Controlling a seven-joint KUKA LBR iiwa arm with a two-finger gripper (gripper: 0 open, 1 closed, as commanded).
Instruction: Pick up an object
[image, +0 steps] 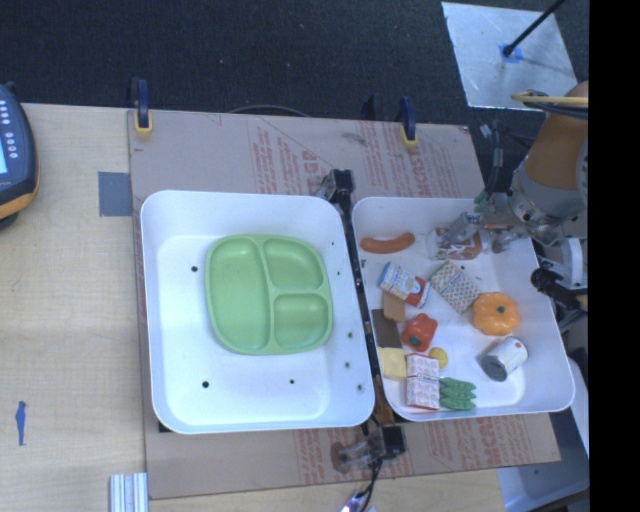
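Right now I see the arm reaching in from the right, with the gripper low over the far end of the right bin. It sits on top of a small patterned piece, and I cannot tell from this angle how the pincer stands. Near it in that bin lie a sausage, a checkered block, a small blue-and-white carton, an orange pumpkin, a red pepper, a tipped can, a red-and-white box and a green vegetable. On my other side, the left bin carries a green divided plate, well apart from the gripper.
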